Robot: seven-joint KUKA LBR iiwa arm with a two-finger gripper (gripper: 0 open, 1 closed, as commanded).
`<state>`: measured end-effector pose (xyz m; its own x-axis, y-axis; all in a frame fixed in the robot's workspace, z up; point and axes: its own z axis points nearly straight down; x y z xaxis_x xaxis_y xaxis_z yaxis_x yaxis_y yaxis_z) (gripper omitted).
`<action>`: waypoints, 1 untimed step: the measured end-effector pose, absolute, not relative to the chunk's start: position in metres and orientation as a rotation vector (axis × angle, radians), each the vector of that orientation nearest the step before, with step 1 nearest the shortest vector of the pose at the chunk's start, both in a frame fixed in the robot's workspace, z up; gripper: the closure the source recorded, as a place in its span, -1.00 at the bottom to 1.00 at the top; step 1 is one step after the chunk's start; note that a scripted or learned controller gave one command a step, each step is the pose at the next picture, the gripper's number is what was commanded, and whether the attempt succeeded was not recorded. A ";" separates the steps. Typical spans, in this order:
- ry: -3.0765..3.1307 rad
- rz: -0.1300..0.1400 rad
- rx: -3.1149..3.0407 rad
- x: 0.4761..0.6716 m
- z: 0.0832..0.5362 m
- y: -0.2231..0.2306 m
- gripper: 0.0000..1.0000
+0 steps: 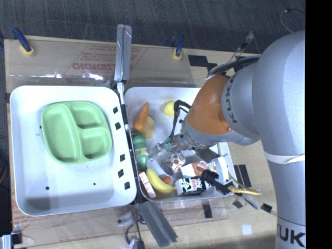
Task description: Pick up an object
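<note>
Nearest the camera, at the front of the right bin point(155, 91), a banana point(158, 183) is seen lying flat, with a small red piece point(166, 180) touching its inner curve. Just right of it, a black-and-white carton point(190, 186) is laid on its side against the front wall. A pink-edged item point(147, 187) is wedged at the front left corner; what it is cannot be told.

One step further back, two fruit-printed cartons are noted: one point(177, 163) near the bin's middle, one point(206, 167) to its right, partly covered by the arm. A green item point(139, 152) is set along the left wall, behind the banana.

The gripper point(170, 149) is lowered into the middle of the right bin, just above and beside the middle carton. Whether it is wide or narrow cannot be told, and nothing is seen held in it. The orange band point(207, 110) is seen above it, with the grey arm point(270, 102) entering from the right.

Further back, a carrot point(141, 117) is tilted against the left wall, over a yellow item point(150, 128). A lemon point(169, 108) is placed near the back wall, beside the orange band.

In the left bin point(21, 139), a green tray point(78, 131) with three compartments is laid flat, toward the back.

Farthest off, two blue clamps point(22, 41) point(179, 48) are fixed on the cardboard point(67, 61) behind the bins.
</note>
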<state>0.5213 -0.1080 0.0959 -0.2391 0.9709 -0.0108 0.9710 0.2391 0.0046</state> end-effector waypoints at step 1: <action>2.464 -0.005 1.931 0.521 0.096 -0.108 -1.00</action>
